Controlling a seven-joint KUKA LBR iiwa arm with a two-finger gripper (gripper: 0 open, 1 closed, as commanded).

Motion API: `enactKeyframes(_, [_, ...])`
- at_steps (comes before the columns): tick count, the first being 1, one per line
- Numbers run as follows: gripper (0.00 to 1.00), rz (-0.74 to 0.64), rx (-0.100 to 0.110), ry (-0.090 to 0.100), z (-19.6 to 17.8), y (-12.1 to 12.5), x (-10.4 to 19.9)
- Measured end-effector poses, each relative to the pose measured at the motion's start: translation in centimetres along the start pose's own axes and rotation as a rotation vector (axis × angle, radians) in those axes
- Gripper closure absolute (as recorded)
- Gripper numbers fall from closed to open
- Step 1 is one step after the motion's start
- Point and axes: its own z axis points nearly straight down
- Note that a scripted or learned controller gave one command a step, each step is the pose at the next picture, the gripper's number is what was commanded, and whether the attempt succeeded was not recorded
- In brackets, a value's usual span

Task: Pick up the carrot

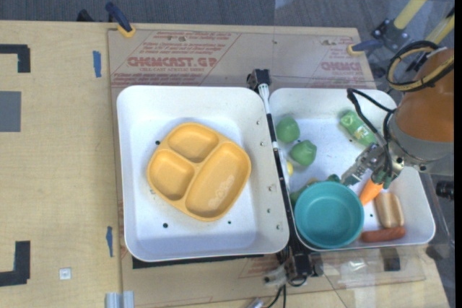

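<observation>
Two white bins [137,177] sit on the tabletop. Carrot [370,192], likely light, stiff and smooth plastic, lies directly beneath the hand [374,168]; grip its thick middle. Finger spread: cannot tell.

Arm [426,112] reaches in from right, hand [372,171] angled low

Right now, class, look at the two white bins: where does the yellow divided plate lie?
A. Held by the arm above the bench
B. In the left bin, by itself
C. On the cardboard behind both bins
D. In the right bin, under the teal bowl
B: the yellow divided plate lies flat in the left bin, while the teal bowl sits in the right bin with the carrot.
</observation>
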Motion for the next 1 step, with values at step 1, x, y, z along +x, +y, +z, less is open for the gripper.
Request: enactKeyframes(1, [1.00,-0.221,0.002,0.014,2.10,-5.86,-2.25])
